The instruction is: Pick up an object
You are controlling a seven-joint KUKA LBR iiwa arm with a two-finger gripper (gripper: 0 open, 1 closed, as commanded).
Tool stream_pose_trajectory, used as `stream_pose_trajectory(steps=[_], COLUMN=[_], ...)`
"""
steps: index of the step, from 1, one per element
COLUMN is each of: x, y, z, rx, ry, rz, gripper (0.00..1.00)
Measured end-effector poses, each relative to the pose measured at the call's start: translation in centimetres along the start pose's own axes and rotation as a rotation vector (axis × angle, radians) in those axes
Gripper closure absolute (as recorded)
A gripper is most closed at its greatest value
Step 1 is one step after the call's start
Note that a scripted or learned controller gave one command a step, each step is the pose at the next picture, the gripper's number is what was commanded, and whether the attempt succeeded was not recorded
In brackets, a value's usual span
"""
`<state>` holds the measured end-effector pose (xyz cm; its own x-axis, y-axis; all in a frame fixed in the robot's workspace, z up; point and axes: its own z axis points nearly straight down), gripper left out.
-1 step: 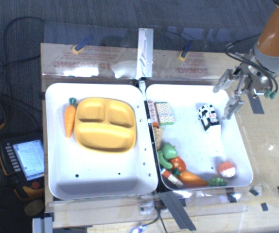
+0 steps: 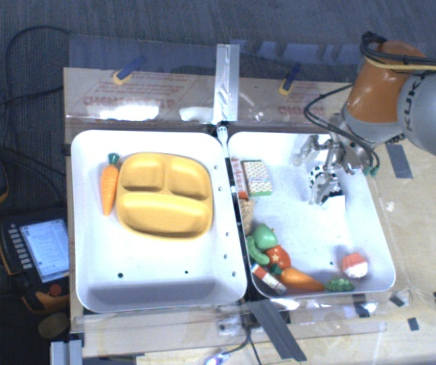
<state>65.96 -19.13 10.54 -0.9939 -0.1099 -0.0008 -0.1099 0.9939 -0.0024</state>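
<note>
Gripper (image 2: 326, 175) low over upper right of right bin (image 2: 370, 204); jaws' opening impossible to tell, nothing seen between them. Nearest pick: box (image 2: 257, 177), left of jaws, long axis running up-down the view. Further off, at bin's near edge: one green toy (image 2: 263, 239), one carrot (image 2: 301, 280), one red-white ball (image 2: 355, 265). Left bin (image 2: 89, 265): one yellow tray (image 2: 165, 195), one carrot (image 2: 109, 187).

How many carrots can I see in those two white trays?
2. One carrot lies in the left bin, just left of the yellow plate. The other carrot lies at the near edge of the right bin, among the toy food; more could be hidden in that pile.
</note>
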Motion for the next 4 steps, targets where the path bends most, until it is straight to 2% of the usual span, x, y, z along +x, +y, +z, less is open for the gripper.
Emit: stream_pose_trajectory(steps=[1,3,4], x=[4.9,4.7,9.4], y=[-2.7,-1.4,-2.0], z=[1.6,1.6,1.5], rx=[0.003,0.005,0.002], ry=[-0.009,-0.011,-0.011], rz=[-0.143,-0.435,-0.394], gripper=[0.0,0.0,0.0])
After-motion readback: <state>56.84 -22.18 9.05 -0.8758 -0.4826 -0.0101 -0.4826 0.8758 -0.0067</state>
